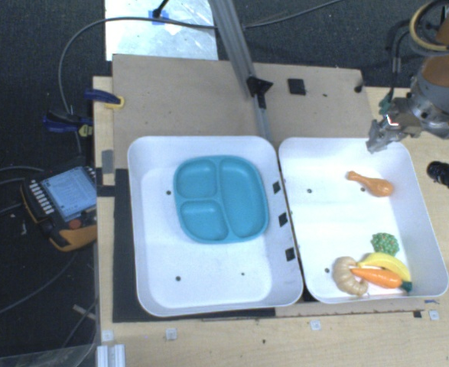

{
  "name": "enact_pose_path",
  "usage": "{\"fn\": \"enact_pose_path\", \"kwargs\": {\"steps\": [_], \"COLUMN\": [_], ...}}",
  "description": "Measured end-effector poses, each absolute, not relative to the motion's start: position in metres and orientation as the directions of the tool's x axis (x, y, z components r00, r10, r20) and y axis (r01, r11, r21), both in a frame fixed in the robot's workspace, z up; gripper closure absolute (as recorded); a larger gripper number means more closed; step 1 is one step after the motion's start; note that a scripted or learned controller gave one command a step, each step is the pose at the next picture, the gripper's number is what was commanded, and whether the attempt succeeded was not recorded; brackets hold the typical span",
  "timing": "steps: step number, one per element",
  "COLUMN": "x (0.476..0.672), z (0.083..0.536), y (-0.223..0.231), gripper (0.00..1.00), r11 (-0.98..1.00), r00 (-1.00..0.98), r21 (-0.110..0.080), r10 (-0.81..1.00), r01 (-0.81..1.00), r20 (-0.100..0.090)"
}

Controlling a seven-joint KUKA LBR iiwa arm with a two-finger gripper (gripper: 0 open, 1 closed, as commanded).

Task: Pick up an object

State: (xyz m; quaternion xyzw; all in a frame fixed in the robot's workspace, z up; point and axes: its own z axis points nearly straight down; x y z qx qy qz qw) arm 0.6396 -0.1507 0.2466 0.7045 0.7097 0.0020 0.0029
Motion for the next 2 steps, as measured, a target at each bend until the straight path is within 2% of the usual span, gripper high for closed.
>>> {"fn": "enact_pose_path", "kwargs": {"steps": [2], "x": [0.626], "z": [0.235], "y": [-0.031], "gripper": [1.00], "r11": [0.010], "r00": [-0.010], "r21": [0.000], "r10": [1.000], "r01": [1.000], "r20": [0.001]}}
